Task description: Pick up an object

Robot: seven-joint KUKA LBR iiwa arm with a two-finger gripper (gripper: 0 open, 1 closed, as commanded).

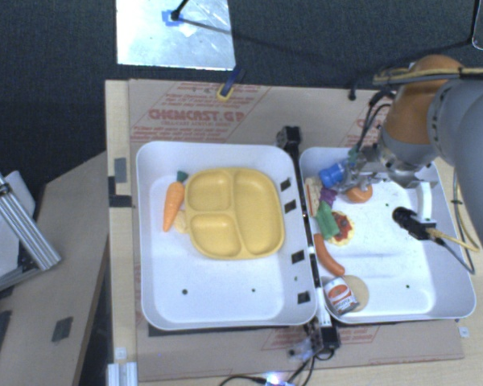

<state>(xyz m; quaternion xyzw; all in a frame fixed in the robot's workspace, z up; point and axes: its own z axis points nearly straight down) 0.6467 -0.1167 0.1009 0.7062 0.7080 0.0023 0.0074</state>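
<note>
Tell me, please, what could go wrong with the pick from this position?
The gripper is low in the right bin, beside a blue object and an orange piece, so it may nudge one while closing on the other. They lie near the bin's far wall, which may block a clean approach.

Arm [459, 119] cut off at right edge; jaws' state unreadable; small items beside blue object [333, 173] too blurred to identify.
</note>
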